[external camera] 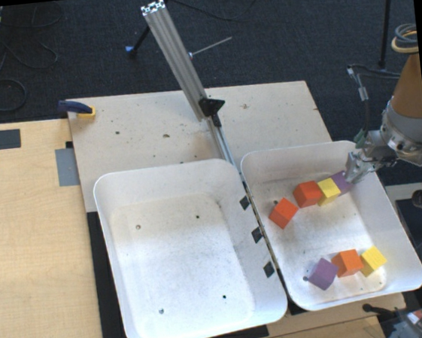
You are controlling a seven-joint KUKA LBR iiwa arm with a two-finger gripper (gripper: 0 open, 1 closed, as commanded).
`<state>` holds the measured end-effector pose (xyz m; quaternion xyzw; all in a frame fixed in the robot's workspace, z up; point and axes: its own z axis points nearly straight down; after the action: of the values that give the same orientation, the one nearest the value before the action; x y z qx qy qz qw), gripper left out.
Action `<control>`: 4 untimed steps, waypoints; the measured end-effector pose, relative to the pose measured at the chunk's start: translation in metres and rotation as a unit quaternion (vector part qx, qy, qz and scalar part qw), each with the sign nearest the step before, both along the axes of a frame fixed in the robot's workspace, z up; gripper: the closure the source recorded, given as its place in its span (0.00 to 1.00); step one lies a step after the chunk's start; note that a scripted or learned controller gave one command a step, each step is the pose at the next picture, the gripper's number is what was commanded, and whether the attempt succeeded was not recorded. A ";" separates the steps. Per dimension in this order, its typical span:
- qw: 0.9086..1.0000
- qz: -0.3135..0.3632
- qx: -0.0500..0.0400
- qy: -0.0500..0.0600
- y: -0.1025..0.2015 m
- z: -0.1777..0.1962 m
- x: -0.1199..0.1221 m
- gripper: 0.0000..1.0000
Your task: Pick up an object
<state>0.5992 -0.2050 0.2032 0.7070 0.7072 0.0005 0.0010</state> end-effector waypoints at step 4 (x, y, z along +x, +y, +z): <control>1.000 0.003 0.002 0.001 0.216 0.018 0.028 1.00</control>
<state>0.6271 0.0112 0.2215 0.7051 0.7091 0.0006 -0.0011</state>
